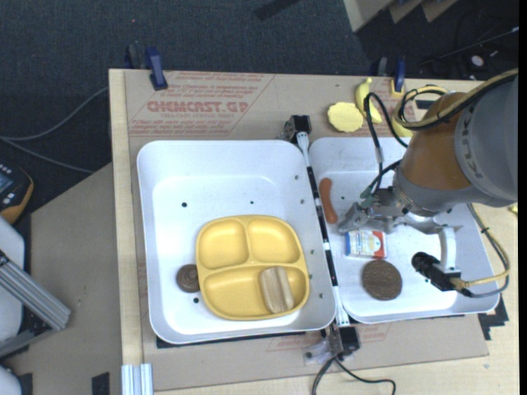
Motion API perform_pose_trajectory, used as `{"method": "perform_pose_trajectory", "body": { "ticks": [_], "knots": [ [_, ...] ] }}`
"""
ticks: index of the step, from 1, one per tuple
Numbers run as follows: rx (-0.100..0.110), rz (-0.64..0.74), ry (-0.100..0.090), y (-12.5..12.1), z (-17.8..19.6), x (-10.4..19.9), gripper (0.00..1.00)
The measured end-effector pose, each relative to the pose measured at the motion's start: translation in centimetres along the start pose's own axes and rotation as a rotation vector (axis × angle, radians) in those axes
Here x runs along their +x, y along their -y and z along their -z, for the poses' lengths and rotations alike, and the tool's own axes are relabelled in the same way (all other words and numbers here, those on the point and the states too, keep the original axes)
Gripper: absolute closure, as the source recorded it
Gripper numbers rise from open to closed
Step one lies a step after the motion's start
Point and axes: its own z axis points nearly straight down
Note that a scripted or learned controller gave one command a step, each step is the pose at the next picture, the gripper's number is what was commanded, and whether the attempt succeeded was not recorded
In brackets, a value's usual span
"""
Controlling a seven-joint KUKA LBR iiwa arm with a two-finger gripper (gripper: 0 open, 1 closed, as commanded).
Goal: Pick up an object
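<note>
The right bin [469, 299] holds a small white, blue and red carton [365, 243], a round brown cookie [382, 279] just in front of it, and a red sausage [328, 200] lying along the left wall. My gripper [366, 215] hangs low over the bin, directly behind the carton and right of the sausage. The grey arm with its orange band covers the bin's back right part. In the left bin [165, 188] lies a yellow divided plate [247, 249] with a tan bread-like piece [276, 290] in its front right compartment. A second brown cookie [188, 278] rests beside the plate's left edge.
Yellow toy pieces [347, 116] lie on the bench behind the right bin. Black cables loop from the arm over the bin's back and right side. A blue clamp [155, 67] sits at the bench's back left corner.
</note>
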Motion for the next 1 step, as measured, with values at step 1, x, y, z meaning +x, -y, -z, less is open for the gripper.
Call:
{"method": "perform_pose_trajectory", "body": {
  "ticks": [1],
  "knots": [
    [-0.004, 0.001, 0.000, 5.00, 0.04, -1.24, 0.00]
  ]
}}
